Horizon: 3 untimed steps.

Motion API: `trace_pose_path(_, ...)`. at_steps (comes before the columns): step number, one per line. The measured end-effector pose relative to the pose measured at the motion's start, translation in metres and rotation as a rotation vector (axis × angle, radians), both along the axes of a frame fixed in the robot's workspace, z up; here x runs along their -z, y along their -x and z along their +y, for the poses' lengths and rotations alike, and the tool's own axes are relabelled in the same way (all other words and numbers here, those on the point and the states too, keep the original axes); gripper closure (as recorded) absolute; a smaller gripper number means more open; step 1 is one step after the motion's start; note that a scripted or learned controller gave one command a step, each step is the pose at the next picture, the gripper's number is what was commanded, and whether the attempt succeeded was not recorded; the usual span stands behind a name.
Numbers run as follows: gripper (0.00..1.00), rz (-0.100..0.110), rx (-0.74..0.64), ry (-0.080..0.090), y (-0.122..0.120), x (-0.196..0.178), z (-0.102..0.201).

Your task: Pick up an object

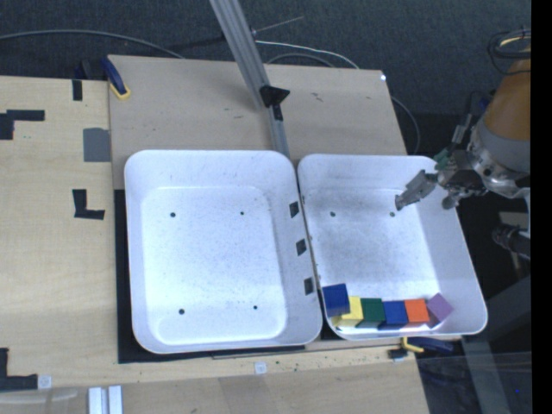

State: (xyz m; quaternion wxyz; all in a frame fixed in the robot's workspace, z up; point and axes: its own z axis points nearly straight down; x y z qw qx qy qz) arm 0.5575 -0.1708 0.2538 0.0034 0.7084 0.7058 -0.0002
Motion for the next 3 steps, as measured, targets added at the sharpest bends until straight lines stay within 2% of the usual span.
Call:
trace_pose_path(1,0.00,0.000,-0.007,-0.005,0.025,-0.054,0.024)
trace_pose_path(2,0.00,0.003,-0.007,-0.005,0.033,-0.077,0.041)
trace_pose_path(3,0.00,0.005,-0.007,-0.005,0.023,-0.072,0.063)
